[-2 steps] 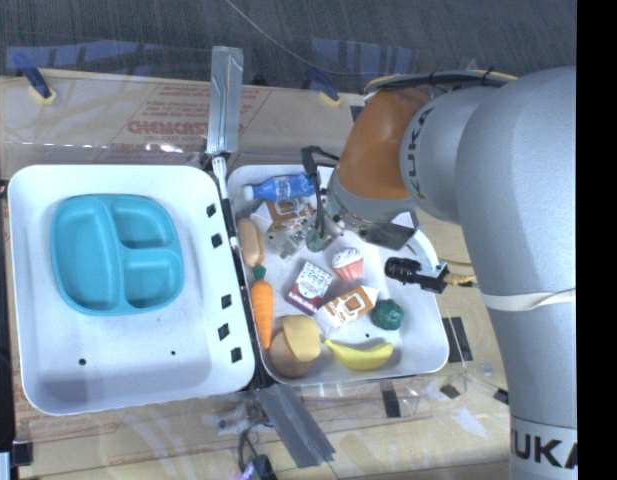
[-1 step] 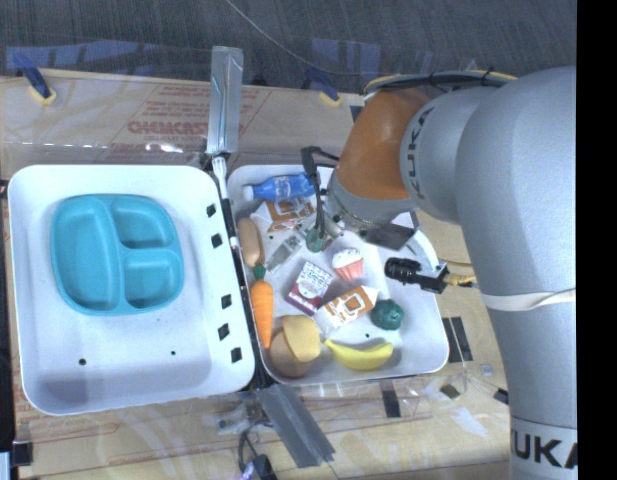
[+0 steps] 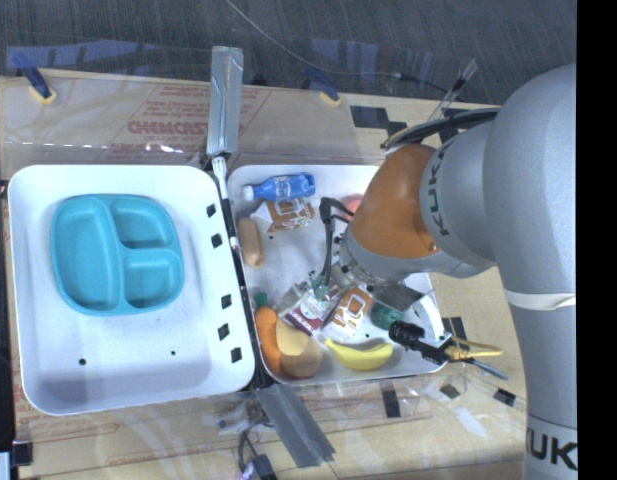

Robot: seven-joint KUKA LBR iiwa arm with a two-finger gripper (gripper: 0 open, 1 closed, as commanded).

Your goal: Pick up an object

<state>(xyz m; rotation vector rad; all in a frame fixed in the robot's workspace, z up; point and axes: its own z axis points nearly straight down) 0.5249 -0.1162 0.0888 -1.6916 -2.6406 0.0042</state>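
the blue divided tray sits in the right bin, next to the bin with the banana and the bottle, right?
Not quite: the camera view shows the blue divided tray in the left bin. The banana and the bottle lie in the neighbouring right bin, as you said.

Arm (image 3: 533, 218), upper casing: "KUKA", running vertically, partly seen.
Arm, near right base: "KUK", cut at the edge.
Far-left cardboard sheet (image 3: 158, 118): red "CHEMCAS", partly hidden.

Right bin (image 3: 288, 180) crowded under the arm (image 3: 458, 208); left bin (image 3: 128, 363) front floor open
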